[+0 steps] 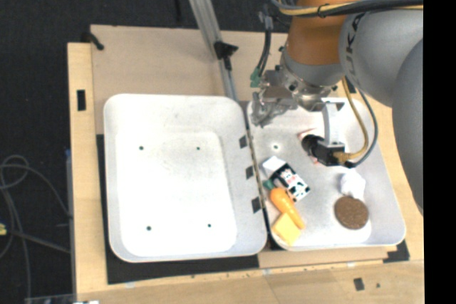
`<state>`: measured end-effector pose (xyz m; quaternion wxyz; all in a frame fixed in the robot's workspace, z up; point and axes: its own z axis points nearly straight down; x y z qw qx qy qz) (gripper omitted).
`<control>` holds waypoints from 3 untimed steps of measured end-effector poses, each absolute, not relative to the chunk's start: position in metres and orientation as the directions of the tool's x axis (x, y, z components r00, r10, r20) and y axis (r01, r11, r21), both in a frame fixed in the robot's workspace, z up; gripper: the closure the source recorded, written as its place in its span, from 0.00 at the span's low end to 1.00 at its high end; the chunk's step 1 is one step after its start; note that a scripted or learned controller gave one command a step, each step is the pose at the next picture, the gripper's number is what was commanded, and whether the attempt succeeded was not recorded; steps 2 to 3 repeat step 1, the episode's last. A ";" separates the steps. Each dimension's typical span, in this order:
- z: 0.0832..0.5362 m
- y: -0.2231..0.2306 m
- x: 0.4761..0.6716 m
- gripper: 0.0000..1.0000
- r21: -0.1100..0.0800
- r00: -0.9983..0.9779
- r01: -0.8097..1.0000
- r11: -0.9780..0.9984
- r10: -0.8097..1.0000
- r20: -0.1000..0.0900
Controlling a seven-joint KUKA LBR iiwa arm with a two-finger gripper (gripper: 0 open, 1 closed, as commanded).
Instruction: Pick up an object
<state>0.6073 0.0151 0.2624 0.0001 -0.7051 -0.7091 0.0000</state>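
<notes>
In the right bin (377,224), nearest the camera, lie a yellow block (286,228), an orange carrot (283,202) and a brown disc (351,212). Just beyond sit a small black-and-white box (289,178) and a white lump (352,184). Farther back, the gripper (262,110) hangs over the bin's far left corner; whether it is clenched or released cannot be told.

— What is seen of the bins and bench?
— The two white bins (171,174) look like smooth matt plastic; the bench (142,53) like pale matt board.
— And the arm?
— The orange band (324,7) is glossy; the brown disc (351,213) looks rough, cork-like
</notes>
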 end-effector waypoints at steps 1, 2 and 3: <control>0.263 0.058 0.591 1.00 0.000 -0.007 1.000 0.007 1.000 0.001; 0.263 0.058 0.591 1.00 0.000 -0.007 1.000 0.007 1.000 0.001; 0.263 0.058 0.591 1.00 0.000 -0.007 1.000 0.007 1.000 0.001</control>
